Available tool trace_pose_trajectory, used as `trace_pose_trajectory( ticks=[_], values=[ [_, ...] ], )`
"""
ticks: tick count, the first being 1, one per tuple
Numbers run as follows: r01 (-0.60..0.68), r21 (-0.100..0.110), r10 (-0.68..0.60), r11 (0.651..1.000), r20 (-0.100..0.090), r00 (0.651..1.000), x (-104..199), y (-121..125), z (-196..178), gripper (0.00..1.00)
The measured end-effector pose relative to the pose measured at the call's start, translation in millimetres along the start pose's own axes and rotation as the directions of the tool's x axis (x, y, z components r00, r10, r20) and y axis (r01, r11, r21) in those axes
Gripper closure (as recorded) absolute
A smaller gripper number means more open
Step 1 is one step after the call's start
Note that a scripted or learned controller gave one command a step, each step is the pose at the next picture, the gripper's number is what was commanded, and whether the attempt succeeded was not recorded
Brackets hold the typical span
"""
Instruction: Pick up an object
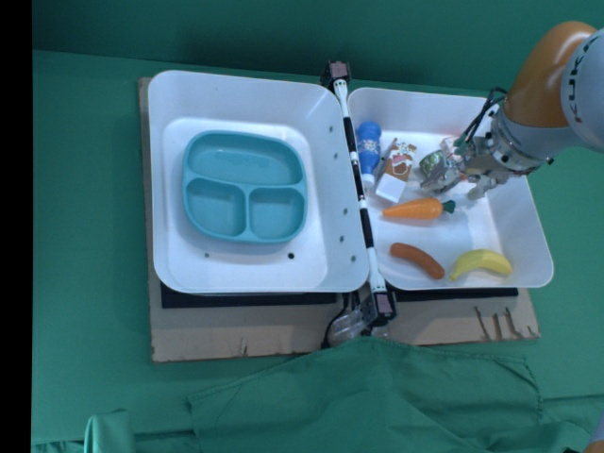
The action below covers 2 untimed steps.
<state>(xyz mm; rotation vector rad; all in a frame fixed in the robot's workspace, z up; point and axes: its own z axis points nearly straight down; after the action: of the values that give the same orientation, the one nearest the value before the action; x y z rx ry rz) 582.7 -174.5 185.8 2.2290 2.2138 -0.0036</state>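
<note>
One carrot [413, 209] lay left of gripper [461, 179], finger state unclear; likely light, stiff, smooth plastic; grasp best across thick middle.

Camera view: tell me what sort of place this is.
Probably a robot lab's pick-and-place test bench, not a kitchen. Two white bins sit on cardboard over green cloth; the right one holds toy food such as a carrot and banana, with the arm's end effector reaching in.

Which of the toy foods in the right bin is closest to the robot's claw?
The carrot, orange with a green top, just below the gripper; the sausage and banana lie farther.
</note>
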Motion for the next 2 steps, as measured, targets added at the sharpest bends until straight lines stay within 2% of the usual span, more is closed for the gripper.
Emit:
trace_pose_trajectory(
  ticks=[1,2],
  values=[
    [0.006,-0.014,-0.006,1.000,0.004,1.000,-1.3,78.3,1.8,0.00],
    [0.005,-0.013,-0.005,1.000,0.001,1.000,13.4,62.0,-51.5,0.00]
  ],
)
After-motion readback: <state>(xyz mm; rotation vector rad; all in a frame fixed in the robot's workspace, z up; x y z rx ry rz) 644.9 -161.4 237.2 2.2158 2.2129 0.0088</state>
